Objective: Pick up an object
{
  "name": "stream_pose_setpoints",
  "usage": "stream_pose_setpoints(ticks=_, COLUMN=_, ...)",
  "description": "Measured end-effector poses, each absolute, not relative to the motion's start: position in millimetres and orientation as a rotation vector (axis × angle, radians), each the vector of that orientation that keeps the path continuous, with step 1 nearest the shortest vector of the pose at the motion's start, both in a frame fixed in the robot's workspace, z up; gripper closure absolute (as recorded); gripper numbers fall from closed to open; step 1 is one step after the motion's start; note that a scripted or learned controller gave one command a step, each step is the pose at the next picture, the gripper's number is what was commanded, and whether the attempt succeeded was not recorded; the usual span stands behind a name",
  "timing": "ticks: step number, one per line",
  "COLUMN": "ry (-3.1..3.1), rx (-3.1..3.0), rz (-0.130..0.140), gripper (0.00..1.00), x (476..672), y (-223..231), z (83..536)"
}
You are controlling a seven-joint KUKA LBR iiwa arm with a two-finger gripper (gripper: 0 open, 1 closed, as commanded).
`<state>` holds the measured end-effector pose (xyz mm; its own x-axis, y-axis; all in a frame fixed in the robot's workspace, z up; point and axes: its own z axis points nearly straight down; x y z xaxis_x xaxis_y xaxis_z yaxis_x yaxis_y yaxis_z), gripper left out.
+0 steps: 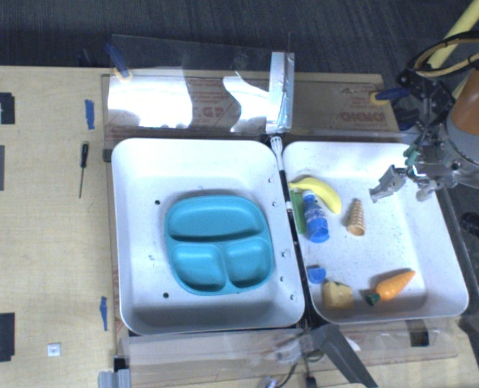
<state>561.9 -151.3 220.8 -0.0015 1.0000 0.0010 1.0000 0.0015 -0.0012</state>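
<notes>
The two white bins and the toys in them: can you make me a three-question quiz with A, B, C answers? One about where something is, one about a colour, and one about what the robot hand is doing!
1. Where is the blue divided tray?
A. In the left bin
B. In the right bin
C. On the wooden bench

2. What colour is the banana?
A. Red
B. Yellow
C. Purple

3. What is between the fingers of the gripper?
A. The carrot
B. The banana
C. Nothing

Answers: 1 A, the tray lies in the left bin. 2 B, it is plainly yellow. 3 C, the gripper hangs over bare bin floor, while the carrot lies apart near the front.
</notes>
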Motion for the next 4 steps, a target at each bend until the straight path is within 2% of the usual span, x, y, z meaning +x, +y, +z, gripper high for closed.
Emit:
stream_pose_setpoints(ticks=1, ry=-2.246, rx=-2.189, rz=0.004, gripper=0.0, x=574.9, y=-134.2, z=155.6)
stream_pose_setpoints(ticks=2, ry=-2.281, rx=-2.169, rz=-0.006, gripper=0.0, x=608.5, y=-137.4, z=87.6)
stream_pose_setpoints(ticks=3, ry=-2.284, rx=-2.173, rz=-0.011, gripper=1.0, x=610.2, y=-137.6, z=100.2)
stream_pose_setpoints(ticks=4, ry=-2.327, rx=-2.121, rz=-0.015, gripper=1.0, x=645.0, y=-48.1, z=202.9)
